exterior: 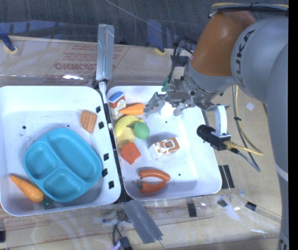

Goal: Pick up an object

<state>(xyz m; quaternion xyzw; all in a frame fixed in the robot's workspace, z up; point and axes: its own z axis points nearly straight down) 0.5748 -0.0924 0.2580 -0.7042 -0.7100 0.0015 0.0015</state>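
The two-finger gripper (165, 104) is seen over the far part of the right white bin (203, 178), its metal fingers (154, 104) spread apart with nothing between them, so nothing is held. Just beside the nearer fingertip, an orange carrot-shaped toy (133, 109) is laid near the bin's far left corner, touching a small white, red and blue carton (117, 102) that is stood upright against the left wall. Towards the front from these, a yellow plastic banana (124, 126) is placed along the left wall, with a round green ball-like fruit (141, 130) resting against it and a flat red-orange block (131, 153) just in front of it. A small white box with orange markings (164, 147) is found near the middle of the bin floor, apart from the others. A red and orange hot-dog-shaped toy (153, 180) is laid near the front edge. In the left white bin (3, 100), a turquoise plastic tray with three compartments (63, 164) is set tilted across the floor; a second orange toy carrot (27, 188) is laid by the front left corner, just beside the tray, and an orange waffle-patterned piece (88, 121) is propped near the right wall. The grey arm with its orange band (219, 38) is extended in from the right side.
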